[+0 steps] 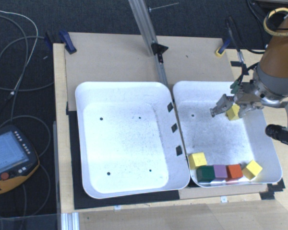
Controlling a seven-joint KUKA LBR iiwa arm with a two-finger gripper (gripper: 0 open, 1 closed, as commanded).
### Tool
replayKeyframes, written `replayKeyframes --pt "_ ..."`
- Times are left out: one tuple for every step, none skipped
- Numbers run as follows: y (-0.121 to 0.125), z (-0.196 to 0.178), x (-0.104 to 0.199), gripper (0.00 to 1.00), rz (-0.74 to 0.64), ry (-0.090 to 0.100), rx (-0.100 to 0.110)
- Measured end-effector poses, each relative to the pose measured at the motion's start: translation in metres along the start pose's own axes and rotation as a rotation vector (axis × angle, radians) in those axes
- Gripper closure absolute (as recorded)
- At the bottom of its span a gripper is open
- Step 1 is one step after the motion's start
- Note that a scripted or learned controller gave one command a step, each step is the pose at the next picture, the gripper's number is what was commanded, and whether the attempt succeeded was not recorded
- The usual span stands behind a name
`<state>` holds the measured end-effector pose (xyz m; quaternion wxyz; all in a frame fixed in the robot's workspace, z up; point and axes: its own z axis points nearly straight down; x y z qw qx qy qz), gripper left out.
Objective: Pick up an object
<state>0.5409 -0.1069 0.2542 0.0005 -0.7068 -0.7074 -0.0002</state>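
A small yellow block (233, 112) sits tilted, one corner downward — near-cubic, with no clear long axis. The arm (278, 63) reaches in from the right over the right bin (264, 128), wrist bent leftward. The jaws (234, 108) hold the block between them, above the bin's upper half.

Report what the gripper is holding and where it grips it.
The gripper holds a yellow block between its fingers, clamped on two opposite sides, lifted above the right bin.
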Motion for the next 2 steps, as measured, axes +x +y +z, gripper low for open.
replayKeyframes --pt "-0.03 0.03 -0.101 0.0 0.009 -0.003 0.005" --pt "-0.047 0.132 -0.063 0.0 0.0 0.004 0.009"
